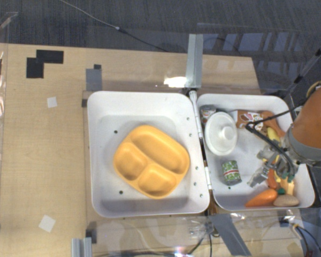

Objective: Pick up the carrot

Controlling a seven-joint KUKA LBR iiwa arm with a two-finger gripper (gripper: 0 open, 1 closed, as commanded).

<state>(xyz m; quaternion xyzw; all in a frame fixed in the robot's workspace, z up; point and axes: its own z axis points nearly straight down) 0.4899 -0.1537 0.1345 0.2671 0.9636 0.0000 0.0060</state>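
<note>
1. Where the arm (313,128) reaches in from the right, its grey body and orange band hang over the right bin (219,199), a shallow white tray of smooth plastic.
2. A yellow plate (151,160) with three compartments, rounded and glossy, sits in the left bin (101,143).
3. A round white bowl (221,132) lies at the right bin's upper left, and a small green can (231,172) stands below it.
4. The carrot (261,197), orange and tapered, lies flat near the right bin's front wall, touching a pale, potato-like lump (286,201).
5. The gripper (271,167) is just above the carrot, slightly to its right and apart from it.
6. Clutter blurs the metal fingers; whether the jaws are spread or closed, I cannot tell.
</note>
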